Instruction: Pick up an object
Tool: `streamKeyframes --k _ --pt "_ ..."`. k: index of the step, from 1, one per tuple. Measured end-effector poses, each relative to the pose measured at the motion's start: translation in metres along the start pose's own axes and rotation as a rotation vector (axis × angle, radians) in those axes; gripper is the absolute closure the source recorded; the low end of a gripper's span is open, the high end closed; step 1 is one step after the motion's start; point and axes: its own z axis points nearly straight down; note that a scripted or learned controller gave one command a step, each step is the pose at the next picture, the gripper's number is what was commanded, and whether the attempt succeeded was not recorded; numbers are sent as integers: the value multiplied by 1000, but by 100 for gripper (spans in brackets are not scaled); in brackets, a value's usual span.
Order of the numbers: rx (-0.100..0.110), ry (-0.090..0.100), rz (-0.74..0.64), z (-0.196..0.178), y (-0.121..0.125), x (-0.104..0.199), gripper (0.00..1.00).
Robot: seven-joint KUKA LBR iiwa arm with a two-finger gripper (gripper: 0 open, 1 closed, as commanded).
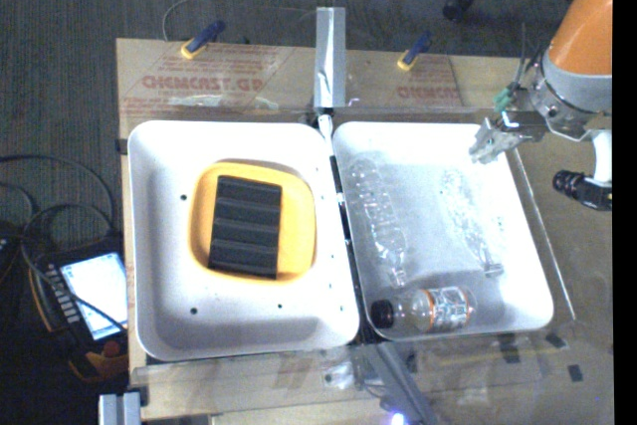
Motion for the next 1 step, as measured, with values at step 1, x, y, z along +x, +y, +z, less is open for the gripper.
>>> streamKeyframes --k 1 --pt "-1 -3 -313 31 -42 -10 0"
